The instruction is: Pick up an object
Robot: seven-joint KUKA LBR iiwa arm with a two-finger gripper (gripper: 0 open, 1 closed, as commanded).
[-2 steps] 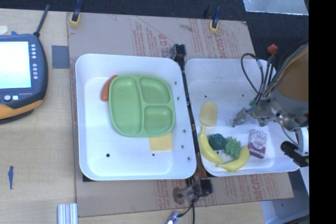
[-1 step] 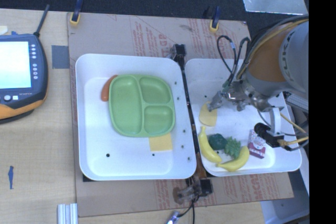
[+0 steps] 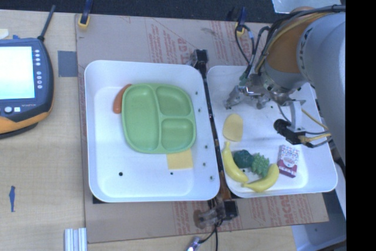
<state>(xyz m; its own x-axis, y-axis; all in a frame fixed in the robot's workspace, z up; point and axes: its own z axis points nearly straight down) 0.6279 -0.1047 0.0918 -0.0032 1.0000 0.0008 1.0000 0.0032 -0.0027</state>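
Note:
My gripper [image 3: 245, 104] hangs over the far part of the right bin [image 3: 320, 185], fingers spread and nothing between them. Just below it lies a pale yellow slice [image 3: 233, 127]. Nearer the front sit a banana [image 3: 232, 166], green broccoli [image 3: 251, 161], a second banana [image 3: 265, 180] and a small red and white carton [image 3: 288, 160]. The left bin [image 3: 106, 185] holds a green divided plate [image 3: 158, 117], an orange-red item [image 3: 118, 100] half hidden under the plate's left rim, and a yellow cheese slice [image 3: 180, 160].
The arm's grey body and orange band [image 3: 294, 44] cover the right bin's far right corner, with cables [image 3: 294, 131] hanging over the bin. A teach pendant [image 3: 20, 82] lies on the bench at left. Clamps [image 3: 200, 57] hold the bins' shared edge.

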